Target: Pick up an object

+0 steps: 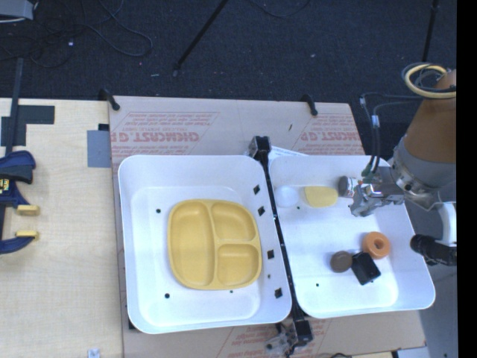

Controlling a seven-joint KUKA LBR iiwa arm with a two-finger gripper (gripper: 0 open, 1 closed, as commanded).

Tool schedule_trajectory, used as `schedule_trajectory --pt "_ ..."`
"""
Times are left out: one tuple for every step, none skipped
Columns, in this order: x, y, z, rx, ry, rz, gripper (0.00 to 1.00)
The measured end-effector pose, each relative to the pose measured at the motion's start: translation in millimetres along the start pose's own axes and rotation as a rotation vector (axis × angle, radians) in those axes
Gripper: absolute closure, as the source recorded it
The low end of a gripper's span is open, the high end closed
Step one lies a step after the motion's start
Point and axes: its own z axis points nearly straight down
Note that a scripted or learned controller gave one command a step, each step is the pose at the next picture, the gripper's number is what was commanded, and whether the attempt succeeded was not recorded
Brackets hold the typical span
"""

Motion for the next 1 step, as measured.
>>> schedule_trajectory --pt "51.8 -10.1 13.8 0.008 0.002 -0.001 1.00"
